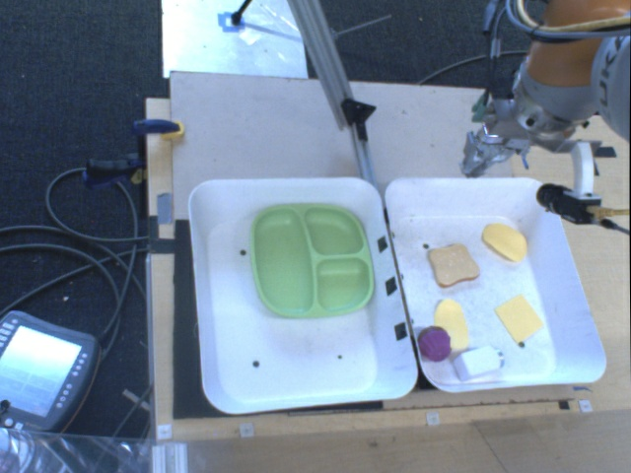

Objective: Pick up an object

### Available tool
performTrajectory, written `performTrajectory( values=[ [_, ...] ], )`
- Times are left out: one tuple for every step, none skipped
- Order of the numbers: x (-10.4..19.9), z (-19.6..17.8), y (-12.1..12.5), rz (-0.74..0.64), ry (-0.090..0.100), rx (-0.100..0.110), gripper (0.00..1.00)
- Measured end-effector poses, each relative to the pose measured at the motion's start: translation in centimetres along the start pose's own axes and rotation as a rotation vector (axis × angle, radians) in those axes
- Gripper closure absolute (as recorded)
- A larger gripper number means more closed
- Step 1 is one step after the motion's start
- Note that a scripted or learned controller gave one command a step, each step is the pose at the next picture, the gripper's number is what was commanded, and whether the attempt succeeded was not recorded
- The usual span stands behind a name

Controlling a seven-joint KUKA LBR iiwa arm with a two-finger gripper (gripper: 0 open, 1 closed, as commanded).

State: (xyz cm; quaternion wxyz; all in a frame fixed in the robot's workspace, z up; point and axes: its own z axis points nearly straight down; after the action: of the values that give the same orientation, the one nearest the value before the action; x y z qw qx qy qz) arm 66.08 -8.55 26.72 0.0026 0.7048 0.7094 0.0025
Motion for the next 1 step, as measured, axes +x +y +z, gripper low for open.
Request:
performTrajectory(
  values=[
    [5.11,1.49,-2.70,-0.003,0.002,0.008,1.00]
  ],
)
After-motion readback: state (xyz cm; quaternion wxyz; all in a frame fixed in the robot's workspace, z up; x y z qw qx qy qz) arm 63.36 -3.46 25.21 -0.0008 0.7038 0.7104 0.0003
